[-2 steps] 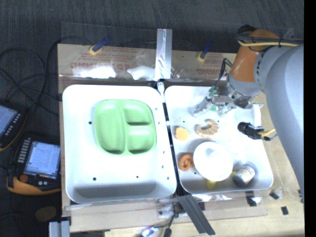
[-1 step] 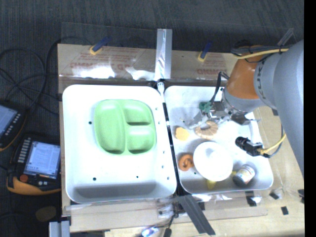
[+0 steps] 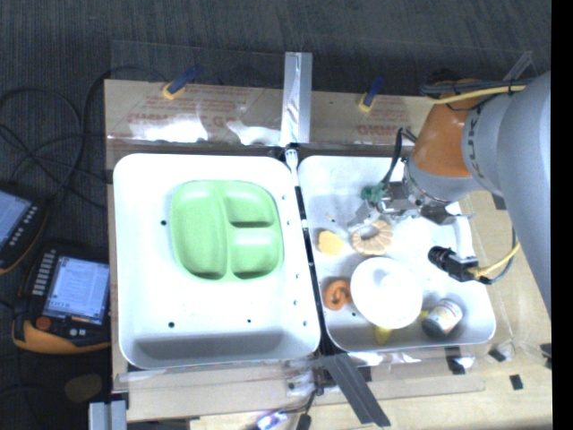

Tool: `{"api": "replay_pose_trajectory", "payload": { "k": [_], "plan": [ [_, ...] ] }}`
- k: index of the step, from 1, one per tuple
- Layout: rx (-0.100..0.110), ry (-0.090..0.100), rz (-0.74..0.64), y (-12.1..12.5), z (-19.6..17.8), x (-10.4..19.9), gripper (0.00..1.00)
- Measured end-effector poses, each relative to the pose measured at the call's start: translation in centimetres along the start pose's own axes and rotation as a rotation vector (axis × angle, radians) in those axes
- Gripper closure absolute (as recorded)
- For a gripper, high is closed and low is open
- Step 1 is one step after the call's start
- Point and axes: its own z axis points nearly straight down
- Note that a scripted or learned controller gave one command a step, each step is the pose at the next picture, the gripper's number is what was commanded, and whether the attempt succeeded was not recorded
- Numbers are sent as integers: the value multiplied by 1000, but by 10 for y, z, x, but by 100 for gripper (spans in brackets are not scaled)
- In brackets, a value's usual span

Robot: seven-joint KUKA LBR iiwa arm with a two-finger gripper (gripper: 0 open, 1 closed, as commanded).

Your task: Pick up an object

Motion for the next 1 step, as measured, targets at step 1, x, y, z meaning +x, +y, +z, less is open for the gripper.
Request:
{"api": "replay_pose_trajectory", "payload": {
  "k": [1],
  "plan": [
    [13,0,238,65,-85,62,100]
  ]
}}
